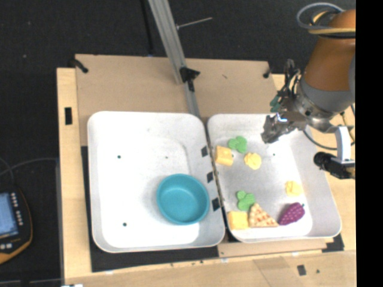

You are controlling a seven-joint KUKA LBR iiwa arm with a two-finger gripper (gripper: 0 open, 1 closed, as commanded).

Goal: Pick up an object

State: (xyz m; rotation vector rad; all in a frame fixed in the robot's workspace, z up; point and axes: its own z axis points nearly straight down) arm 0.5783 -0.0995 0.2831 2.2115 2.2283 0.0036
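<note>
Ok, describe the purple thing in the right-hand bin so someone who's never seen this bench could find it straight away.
Start at the right bin, the one crowded with small toy foods. Go to its near right corner, where the purple grape bunch lies just right of the pizza slice. It is the one dark purple piece among yellow, green and orange neighbours.

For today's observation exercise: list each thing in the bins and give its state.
blue bowl: upright, in left bin
purple grapes: lying in right bin
pizza slice: flat, touching yellow block
gripper: above right bin, holding nothing visible
</note>
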